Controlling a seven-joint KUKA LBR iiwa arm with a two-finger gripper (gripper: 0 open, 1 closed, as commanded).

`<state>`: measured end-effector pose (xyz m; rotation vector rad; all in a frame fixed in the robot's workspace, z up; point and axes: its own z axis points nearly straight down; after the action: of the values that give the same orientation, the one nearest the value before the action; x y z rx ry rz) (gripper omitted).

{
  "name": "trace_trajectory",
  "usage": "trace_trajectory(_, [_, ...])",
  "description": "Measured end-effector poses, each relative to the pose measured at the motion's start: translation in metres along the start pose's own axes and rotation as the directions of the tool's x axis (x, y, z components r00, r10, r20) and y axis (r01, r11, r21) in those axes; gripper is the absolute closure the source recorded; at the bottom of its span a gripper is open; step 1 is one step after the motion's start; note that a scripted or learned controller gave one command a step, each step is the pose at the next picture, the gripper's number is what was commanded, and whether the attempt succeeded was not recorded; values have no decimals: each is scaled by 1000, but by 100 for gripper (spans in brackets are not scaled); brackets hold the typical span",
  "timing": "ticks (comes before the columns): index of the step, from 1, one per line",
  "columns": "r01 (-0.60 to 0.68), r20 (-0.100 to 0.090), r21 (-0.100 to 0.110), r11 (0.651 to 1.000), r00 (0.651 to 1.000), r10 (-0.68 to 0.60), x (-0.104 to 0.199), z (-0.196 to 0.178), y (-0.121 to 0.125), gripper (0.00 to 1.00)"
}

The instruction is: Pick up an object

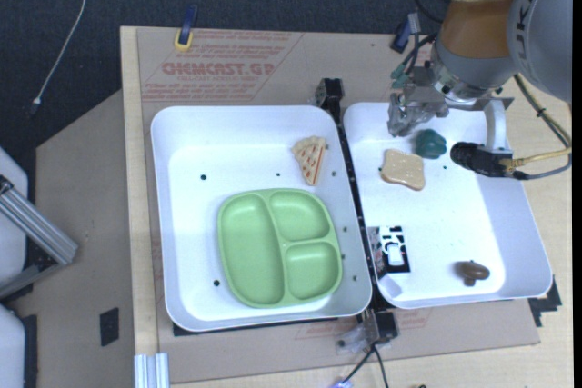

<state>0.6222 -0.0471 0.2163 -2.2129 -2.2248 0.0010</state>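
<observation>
**Choosing a light toy to grasp in the right bin**

Scanning from the left bin (pixel 173 195), a green divided plate (pixel 277 245) lies flat, broad and slick-looking, awkward to pinch; the waffle-patterned wedge (pixel 310 159) near the divider looks stiff and light. In the right bin (pixel 518 232) lie a tan bread-like slice (pixel 403 169), a teal lump (pixel 429 142) and a small brown piece (pixel 472 271). The gripper (pixel 406 115) hangs just beside the teal lump, its opening impossible to judge. That lump seems small, rigid and light; closing across its narrow sides looks best, though it may roll.
</observation>
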Motion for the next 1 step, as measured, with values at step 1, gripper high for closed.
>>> trace_trajectory(1, [1,0,-1,1000,1000,-1,55,4,4,100])
